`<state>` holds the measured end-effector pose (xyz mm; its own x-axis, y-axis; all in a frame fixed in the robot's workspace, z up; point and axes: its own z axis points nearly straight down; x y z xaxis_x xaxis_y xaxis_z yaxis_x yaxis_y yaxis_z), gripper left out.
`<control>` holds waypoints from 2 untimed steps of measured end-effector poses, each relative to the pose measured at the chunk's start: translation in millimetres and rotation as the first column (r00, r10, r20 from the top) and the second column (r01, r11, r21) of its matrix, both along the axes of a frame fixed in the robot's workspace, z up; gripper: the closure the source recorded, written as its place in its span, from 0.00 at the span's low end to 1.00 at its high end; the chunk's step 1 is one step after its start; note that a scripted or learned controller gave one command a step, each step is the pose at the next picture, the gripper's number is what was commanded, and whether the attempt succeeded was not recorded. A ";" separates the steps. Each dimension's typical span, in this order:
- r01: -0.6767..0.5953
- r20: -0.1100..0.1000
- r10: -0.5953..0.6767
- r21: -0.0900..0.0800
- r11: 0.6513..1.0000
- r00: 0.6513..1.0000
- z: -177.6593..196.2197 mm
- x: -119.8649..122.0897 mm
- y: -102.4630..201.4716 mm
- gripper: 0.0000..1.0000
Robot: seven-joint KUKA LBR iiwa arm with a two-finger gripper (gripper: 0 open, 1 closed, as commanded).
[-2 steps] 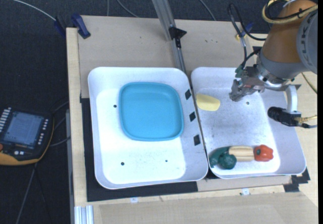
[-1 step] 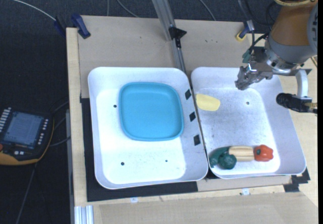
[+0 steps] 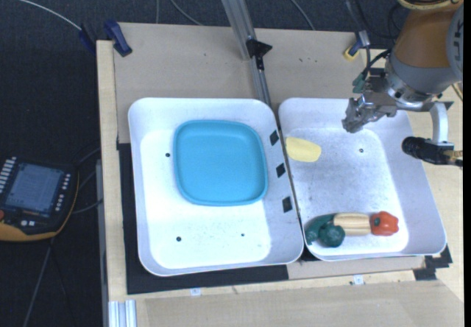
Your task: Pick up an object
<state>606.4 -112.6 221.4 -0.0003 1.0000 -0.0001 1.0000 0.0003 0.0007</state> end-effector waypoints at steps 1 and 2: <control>-0.004 0.001 0.004 0.002 1.000 1.000 12.6 -10.3 53.1 1.00; -0.004 -0.001 0.004 0.002 1.000 1.000 6.6 -9.5 105.4 1.00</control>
